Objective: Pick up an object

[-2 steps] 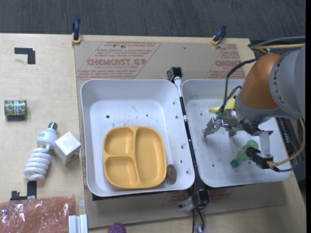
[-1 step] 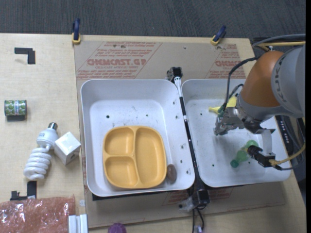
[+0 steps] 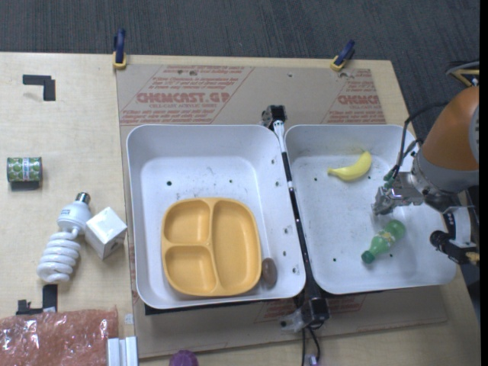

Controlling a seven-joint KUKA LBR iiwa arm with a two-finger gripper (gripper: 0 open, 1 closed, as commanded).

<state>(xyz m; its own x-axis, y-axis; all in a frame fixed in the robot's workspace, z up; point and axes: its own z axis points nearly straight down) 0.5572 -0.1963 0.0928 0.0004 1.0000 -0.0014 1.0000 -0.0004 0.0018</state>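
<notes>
1. The green bottle [image 3: 383, 240] is lying on its side in the right bin [image 3: 335, 269], toward that bin's right wall and nearer its front edge, neck pointing to the front-left. I'm calling it the likeliest target, since it is sitting just below the gripper [image 3: 390, 199].
2. It is looking like a small plastic toy bottle: light, stiff and smooth, so I'm expecting it to roll or squirt out if pinched off-centre. The fat body is offering the best hold, taken across its width; the thin neck looks too slim and slippery.
3. The gripper is hovering just above and behind the bottle, apart from it, with nothing between the fingers. Whether they are spread or closed, I cannot tell; the metal parts are blurring together.
4. A yellow banana [image 3: 351, 167] is resting near the right bin's back edge, well apart from the bottle. It is curved, light and probably plastic too; its middle would be the place to grip.
5. The grey arm with its orange band [image 3: 455, 139] is reaching in over the right bin's right wall.
6. In the left bin [image 3: 145, 204] a yellow divided plate [image 3: 211, 245] is lying flat toward the front, with a small brown object [image 3: 269, 272] touching its front-right rim.
7. Out on the table [image 3: 65, 151], near its left edge, a green can [image 3: 24, 170], a spiral light bulb [image 3: 62, 239] and a white cube [image 3: 105, 232] are sitting.
</notes>
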